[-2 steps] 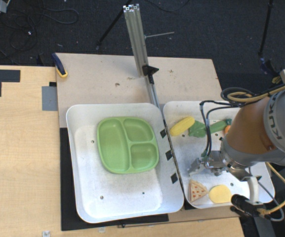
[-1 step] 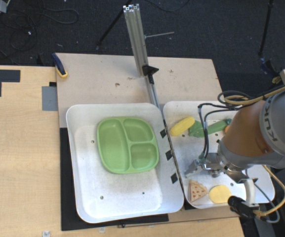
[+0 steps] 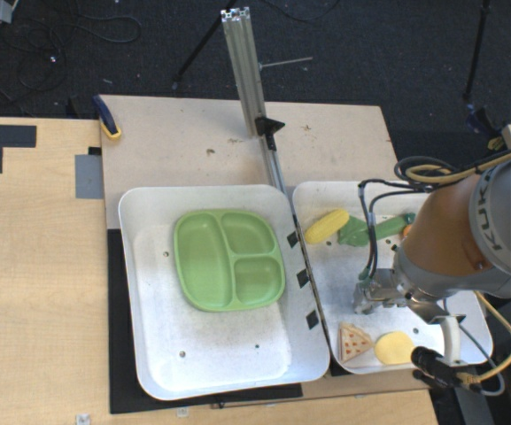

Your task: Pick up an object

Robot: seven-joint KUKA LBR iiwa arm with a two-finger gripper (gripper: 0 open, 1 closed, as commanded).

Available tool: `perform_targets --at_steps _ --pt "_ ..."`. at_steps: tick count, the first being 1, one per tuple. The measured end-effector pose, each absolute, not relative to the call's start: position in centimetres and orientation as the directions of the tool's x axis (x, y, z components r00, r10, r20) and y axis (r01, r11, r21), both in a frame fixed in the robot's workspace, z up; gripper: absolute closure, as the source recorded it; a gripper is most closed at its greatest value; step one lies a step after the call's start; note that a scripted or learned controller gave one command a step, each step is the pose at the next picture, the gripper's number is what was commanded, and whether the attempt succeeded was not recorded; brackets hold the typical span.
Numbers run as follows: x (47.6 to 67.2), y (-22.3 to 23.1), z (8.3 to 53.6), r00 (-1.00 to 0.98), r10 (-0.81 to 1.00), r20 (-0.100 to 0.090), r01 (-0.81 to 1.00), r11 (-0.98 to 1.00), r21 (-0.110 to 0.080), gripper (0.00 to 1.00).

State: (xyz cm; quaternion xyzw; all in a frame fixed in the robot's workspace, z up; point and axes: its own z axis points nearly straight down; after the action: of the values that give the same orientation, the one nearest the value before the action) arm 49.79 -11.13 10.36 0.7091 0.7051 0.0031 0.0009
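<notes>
Objects for picking lie in the right shallow white bin (image 3: 326,343). Tool (image 3: 375,297) low over that bin's middle; finger state cannot be told. Just near of it: triangular pizza-slice toy (image 3: 353,342), round yellow piece (image 3: 395,348) beside. Farther: yellow corn cob (image 3: 326,227), green leafy toy (image 3: 370,230). Left bin (image 3: 149,326) carries green divided plastic plate (image 3: 229,260).

The arm (image 3: 454,237) hides part of the right bin (image 3: 326,326) and one end of the green piece (image 3: 370,230).
</notes>
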Motion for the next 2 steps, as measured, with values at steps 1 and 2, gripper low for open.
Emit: perform_targets --at_steps 1,2 --pt "50.1 -11.0 14.6 -0.001 1.0 0.0 1.0 0.001 0.0 1.0" --pt "51.0 -10.4 19.4 -0.002 1.0 0.0 1.0 0.002 0.002 1.0"
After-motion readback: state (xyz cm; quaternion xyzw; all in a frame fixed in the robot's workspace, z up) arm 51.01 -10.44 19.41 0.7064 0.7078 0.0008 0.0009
